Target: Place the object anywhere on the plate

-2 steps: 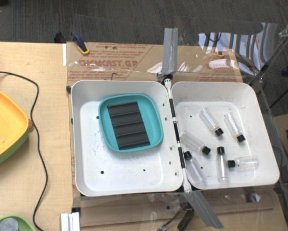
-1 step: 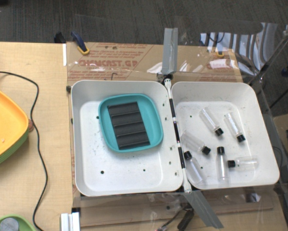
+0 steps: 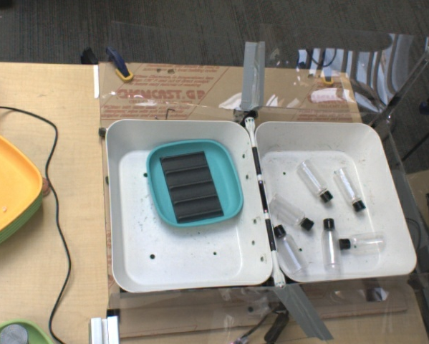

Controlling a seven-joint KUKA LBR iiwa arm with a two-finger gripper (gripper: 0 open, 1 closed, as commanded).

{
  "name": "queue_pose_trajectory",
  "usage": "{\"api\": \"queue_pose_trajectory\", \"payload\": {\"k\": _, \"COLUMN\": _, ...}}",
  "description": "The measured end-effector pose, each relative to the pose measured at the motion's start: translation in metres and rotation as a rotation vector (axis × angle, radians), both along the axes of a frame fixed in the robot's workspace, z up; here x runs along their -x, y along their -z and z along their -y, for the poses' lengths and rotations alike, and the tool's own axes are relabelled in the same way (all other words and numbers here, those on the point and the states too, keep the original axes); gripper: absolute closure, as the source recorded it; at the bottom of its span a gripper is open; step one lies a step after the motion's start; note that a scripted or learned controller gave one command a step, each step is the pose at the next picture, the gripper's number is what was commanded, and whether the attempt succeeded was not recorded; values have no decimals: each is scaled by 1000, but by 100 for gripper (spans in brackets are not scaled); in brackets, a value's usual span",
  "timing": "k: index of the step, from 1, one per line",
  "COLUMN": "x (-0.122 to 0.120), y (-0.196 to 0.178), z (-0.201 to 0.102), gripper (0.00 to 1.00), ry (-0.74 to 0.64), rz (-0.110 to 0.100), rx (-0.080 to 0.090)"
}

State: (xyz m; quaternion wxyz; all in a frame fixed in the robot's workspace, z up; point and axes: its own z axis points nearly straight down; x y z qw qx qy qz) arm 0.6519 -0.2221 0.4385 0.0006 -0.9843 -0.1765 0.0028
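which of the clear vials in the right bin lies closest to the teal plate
The vial lying against the right bin's left wall, just above the bin's middle. Its black cap points right, and it lies nearest the divider and the teal plate; the others lie farther right or lower.

The plate (image 3: 194, 183) lies in the left bin (image 3: 128, 256); 6 tubes (image 3: 314, 180) lie scattered in the right bin (image 3: 386, 256).

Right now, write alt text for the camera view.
Two shallow white bins sit side by side: the left bin holds a teal plate with a dark ridged insert, the right bin holds clear vials with black caps. Yellow dishes lie at far left.
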Motion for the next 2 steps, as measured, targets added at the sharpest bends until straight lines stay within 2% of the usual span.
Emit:
{"api": "queue_pose_trajectory", "payload": {"k": 1, "x": 2, "y": 0, "z": 1, "gripper": 0, "ry": 137, "rz": -1, "rx": 0}}
{"api": "queue_pose_trajectory", "payload": {"k": 2, "x": -1, "y": -1, "z": 0, "gripper": 0, "ry": 150, "rz": 2, "rx": 0}}
